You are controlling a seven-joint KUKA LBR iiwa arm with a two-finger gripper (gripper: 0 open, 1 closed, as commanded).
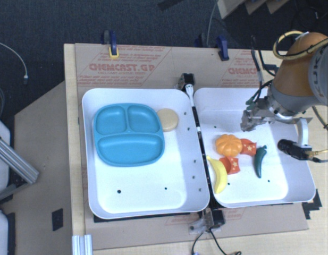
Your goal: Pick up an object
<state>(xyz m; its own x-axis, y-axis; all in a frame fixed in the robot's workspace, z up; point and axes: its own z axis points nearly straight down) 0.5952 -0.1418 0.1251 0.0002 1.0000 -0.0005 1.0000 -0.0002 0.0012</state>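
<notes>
Two white bins sit side by side on a bench covered with brown board. The left bin (142, 195) holds a blue divided plate (129, 134) in its upper left part, and a pale round cookie (168, 119) lies touching the plate's upper right corner. The right bin (270, 193) holds a small cluster of toy food near its middle: an orange pumpkin (228, 144), a red piece (247, 146) just right of it, another red piece (232, 165) just below it, a yellow banana (219, 175) along the bin's left wall, and a dark green pepper (259, 160) lying a little apart to the right. The arm (299, 73) reaches in from the right above the right bin's upper part, and the gripper (252, 119) hangs over the white floor just above and to the right of the pumpkin, apart from it. Nothing shows between its tips; from this angle I cannot tell whether it is released or clenched. All the food lies on the bin floor. Blue clamps (111, 42) pin the board's far edge.
</notes>
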